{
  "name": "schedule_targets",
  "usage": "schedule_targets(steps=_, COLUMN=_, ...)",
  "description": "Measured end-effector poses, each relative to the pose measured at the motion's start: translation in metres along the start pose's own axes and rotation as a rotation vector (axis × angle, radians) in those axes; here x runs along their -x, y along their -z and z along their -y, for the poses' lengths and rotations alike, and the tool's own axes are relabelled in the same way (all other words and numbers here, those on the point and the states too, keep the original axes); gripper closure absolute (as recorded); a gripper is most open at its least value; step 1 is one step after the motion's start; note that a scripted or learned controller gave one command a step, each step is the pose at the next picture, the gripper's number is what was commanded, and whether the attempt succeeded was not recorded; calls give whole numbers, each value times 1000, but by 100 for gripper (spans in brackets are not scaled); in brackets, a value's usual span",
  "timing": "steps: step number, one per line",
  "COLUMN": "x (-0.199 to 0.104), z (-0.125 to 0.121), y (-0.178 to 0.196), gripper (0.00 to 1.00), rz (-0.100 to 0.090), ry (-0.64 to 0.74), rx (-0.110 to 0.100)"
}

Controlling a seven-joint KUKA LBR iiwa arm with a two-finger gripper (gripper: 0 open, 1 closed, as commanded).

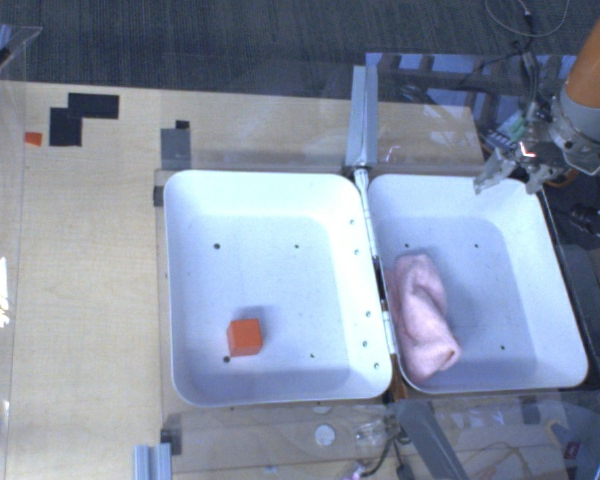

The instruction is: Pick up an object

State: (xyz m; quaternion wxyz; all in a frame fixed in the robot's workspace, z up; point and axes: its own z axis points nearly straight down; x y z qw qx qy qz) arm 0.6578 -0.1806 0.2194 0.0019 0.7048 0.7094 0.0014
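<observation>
A rolled pink cloth (423,313) lies in your right bin (540,268), against its left wall and toward the near edge. A small orange block (245,337) sits in the left bin (280,218), in the near-left part of its floor. The two bins touch side by side on the pale wooden tabletop (70,298). Your gripper (510,173) hovers over the far right corner of the right bin, well apart from the cloth. Its two fingers (486,177) are spread apart with nothing between them. The arm's orange band (595,68) shows at the upper right.
</observation>
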Motion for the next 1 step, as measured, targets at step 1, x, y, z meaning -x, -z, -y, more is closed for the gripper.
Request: schedule_targets(steps=1, x=-28, z=10, y=-122, gripper=0, rz=1, ry=95, rx=4)
